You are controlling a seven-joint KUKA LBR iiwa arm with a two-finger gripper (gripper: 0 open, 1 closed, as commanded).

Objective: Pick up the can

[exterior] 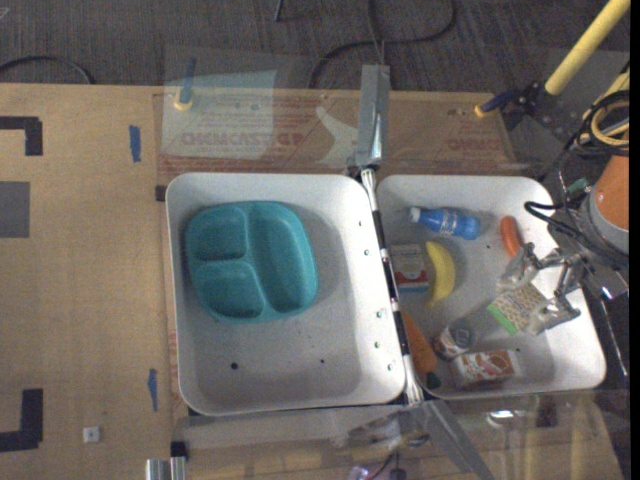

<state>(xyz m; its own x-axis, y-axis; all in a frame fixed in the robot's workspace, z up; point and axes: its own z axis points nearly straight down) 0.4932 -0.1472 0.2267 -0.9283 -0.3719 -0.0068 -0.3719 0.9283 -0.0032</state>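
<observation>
We are seeing the pincer (545, 268) hanging over the right bin (585, 363), fingers spread wide, touching nothing we can tell. The can (455, 340) is lying near the bin's front, long axis slanting.

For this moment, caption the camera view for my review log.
Gripper poised over the right bin, above the can; teal plate in the left bin.

We saw the arm (612, 208) with its orange band, black cables looping beside it, and thin metal gripper (545, 273) parts
</observation>
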